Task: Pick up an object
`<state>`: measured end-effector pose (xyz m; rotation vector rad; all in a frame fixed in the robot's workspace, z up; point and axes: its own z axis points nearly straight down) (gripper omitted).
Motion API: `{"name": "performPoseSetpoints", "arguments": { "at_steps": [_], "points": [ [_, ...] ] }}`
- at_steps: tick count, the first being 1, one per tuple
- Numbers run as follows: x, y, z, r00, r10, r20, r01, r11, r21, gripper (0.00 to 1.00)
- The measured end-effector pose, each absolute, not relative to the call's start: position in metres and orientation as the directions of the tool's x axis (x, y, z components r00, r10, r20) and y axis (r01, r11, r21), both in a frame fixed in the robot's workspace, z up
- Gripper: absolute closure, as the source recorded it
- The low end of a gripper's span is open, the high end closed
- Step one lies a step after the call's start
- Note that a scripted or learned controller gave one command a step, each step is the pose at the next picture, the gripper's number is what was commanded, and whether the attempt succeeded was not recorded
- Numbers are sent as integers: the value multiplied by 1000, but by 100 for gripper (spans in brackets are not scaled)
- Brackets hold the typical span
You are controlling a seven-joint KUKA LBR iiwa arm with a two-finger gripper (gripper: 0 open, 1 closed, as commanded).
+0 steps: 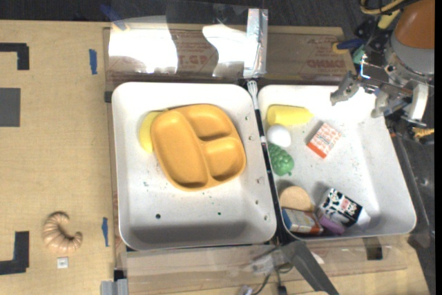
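Nothing lifted yet: gripper point(359, 94) poised at right bin's point(387, 169) far corner, jaw state impossible to tell; carton point(324, 139), yellow block point(289, 115), other items lying in bin.

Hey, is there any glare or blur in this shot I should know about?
Camera view: strong glare on the clear sheet behind the bins, washing out its surface; the right bin's far corner is also overexposed near the gripper; the rest is soft but readable.

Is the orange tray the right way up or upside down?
Right way up: the orange tray shows its three hollow compartments, lying in the left bin.
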<state>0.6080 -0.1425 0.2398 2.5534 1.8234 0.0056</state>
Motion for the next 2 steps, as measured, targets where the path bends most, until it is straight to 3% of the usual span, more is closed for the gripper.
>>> {"name": "performPoseSetpoints", "arguments": {
  "at_steps": [1, 2],
  "points": [
    [539, -106, 153, 696, 718, -4, 718, -696, -9, 0],
    [550, -128, 92, 915, 403, 11, 403, -915, 1, 0]
  ]
}}
